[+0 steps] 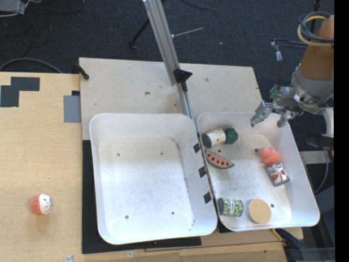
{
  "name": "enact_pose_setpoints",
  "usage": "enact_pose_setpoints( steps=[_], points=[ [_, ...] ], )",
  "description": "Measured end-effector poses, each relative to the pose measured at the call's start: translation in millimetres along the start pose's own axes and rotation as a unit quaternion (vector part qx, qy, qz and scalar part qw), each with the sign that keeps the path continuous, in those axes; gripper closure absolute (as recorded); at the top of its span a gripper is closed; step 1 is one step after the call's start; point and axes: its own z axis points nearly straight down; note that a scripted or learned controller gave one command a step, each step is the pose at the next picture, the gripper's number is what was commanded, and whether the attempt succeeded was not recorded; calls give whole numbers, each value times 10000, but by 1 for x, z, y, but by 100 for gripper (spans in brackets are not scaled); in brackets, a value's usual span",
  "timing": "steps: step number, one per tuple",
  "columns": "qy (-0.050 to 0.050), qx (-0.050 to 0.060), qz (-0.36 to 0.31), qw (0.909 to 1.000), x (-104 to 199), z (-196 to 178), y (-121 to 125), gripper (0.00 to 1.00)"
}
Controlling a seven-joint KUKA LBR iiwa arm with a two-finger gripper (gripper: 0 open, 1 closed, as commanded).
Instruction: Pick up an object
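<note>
Two white bins side by side; the left bin [109, 146] shows bare floor, the right bin [305, 201] holds six things. Nearest, along its front edge: one green-labelled can [231, 207] lying close to the divider, and one tan round disc [260, 211] just beside it, both tight to the front rim. Mid-bin, one watermelon slice [219, 161] near the divider; toward the right wall one small red-and-white packet [278, 174] with one pink-orange lump [269, 155] touching or just above it. Farther back, one cream cylinder with a dark green end [219, 136] lying on its side by the divider. Open floor runs down the bin's centre between the slice and the packet. At the far right corner, the gripper [271, 117] hangs over the back rim, fingers spread apart, nothing between them. One small orange-and-white toy [41, 204] sits well apart on the wooden table at left. A grey metal rail [164, 40] slants across the far board.
</note>
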Motion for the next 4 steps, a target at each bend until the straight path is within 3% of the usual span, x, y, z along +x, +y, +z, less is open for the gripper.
enact_pose_setpoints(
  steps=[2,3,4],
  points=[
    [2,-4,1,10000,6,90,-2,0],
    [-7,-30,11,10000,4,77,0,100],
    [-12,-56,9,10000,7,31,-6,100]
  ],
)
